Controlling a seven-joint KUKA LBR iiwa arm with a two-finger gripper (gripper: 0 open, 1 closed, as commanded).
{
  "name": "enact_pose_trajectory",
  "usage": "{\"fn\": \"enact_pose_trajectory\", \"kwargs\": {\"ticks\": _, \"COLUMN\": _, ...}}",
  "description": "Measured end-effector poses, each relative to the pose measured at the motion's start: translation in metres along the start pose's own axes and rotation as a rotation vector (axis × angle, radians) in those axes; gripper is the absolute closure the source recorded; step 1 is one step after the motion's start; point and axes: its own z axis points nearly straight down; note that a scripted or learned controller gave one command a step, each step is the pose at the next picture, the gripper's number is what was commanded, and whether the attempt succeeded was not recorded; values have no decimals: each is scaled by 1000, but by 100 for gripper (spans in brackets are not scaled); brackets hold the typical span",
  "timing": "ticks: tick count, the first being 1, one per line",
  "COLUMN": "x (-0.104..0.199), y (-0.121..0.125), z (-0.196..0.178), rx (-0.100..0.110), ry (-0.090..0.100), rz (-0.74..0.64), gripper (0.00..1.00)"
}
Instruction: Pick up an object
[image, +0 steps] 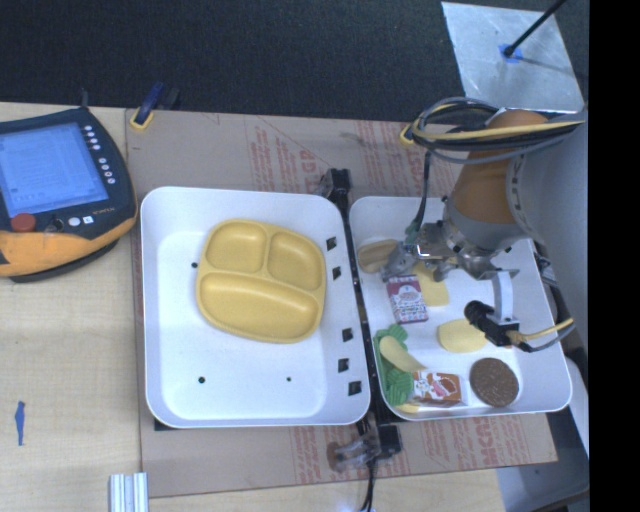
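While the arm (500, 170) reaches in from the upper right of the frame, its gripper (425, 255) hangs low over the upper part of the right bin (555, 385); whether the claw is released or clenched cannot be told. Just below the gripper lie a small red-and-white packet (407, 300) and a pale yellow piece (434, 291). A tan oval piece (376, 254) sits at the bin's upper left. Lower down are a yellow lump (461, 336), a brown round disc (494, 381), a banana (398, 353) on green leaves (393, 381), and an orange-and-white packet (437, 388). At centre frame, the left bin (170, 390) bears a yellow divided tray (262, 280). A teach pendant (55, 190) rests at the upper left
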Motion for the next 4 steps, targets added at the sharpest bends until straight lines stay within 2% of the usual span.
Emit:
{"fn": "enact_pose_trajectory", "kwargs": {"ticks": 1, "x": 2, "y": 50, "z": 0, "rx": 3, "ry": 1, "rz": -1, "gripper": 0}}
{"fn": "enact_pose_trajectory", "kwargs": {"ticks": 2, "x": -10, "y": -20, "z": 0, "rx": 11, "ry": 1, "rz": 4, "gripper": 0}}
{"fn": "enact_pose_trajectory", "kwargs": {"ticks": 3, "x": 6, "y": 26, "z": 0, "rx": 0, "ry": 0, "rz": -1, "gripper": 0}}
{"fn": "enact_pose_trajectory", "kwargs": {"ticks": 4, "x": 5, "y": 50, "z": 0, "rx": 1, "ry": 0, "rz": -2, "gripper": 0}}
